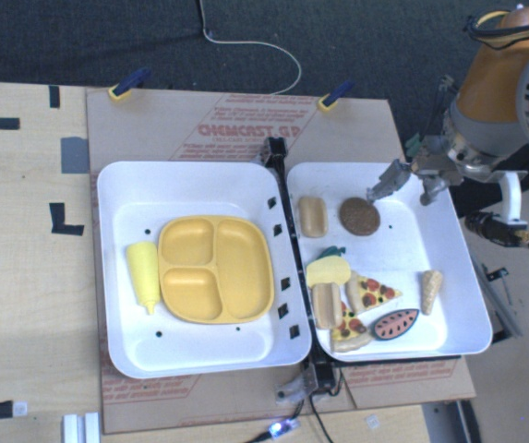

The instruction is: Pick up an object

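Objects to choose from all lie in the right bin (467, 275), and from where I stand none has been lifted yet. The gripper (402, 185) hangs over that bin's upper right corner, just beside the brown patty (360, 216). Its two fingers look spread, with nothing between them, though they are small and slanted, so I say that with some doubt.

What could go wrong: the patty is flat and low, so fingers coming down on it may slide off its rim or close above it. The gripper also sits near the bin wall, and a descent there could catch the edge. Lower down, the yellow piece (328, 270), the hot dog (324, 305), the pizza slice (370, 293) and the watermelon slice (395, 324) are crowded, touching or nearly so; a grab there might nudge neighbours or pinch two at once.

The count, as I make it: two bins. In the right one, one patty, one tan bread roll (312, 216), one yellow piece, one hot dog, one pizza slice, one watermelon slice and one small pale cone-like piece (429, 290) standing apart. In the left bin (116, 247), one yellow divided plate (216, 269) and one yellow bottle (143, 275) just beside it.
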You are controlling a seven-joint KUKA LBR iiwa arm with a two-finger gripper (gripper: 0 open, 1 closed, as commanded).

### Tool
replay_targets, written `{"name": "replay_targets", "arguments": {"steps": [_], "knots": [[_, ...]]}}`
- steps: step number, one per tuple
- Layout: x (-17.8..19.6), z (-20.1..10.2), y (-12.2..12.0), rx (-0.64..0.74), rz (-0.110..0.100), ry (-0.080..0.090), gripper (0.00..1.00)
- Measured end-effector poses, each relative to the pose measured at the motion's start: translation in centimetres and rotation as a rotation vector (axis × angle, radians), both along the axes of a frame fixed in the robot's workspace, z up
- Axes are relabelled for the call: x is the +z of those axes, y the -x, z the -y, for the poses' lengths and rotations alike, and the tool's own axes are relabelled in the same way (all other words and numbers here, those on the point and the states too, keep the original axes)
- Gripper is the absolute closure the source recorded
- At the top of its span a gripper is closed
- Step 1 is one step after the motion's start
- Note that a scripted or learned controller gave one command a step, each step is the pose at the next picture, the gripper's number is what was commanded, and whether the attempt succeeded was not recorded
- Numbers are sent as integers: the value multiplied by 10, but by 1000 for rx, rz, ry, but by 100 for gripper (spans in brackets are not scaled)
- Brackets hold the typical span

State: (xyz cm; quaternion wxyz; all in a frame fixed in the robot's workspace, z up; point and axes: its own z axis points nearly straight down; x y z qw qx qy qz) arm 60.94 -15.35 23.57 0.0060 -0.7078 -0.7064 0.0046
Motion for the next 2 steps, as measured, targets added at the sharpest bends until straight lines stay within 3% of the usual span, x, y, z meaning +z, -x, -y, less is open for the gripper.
{"name": "replay_targets", "arguments": {"steps": [1, 2], "knots": [[8, 0, -3, 3, 13, 2, 0], [-56, -3, -5, 4, 8, 2, 0]]}}
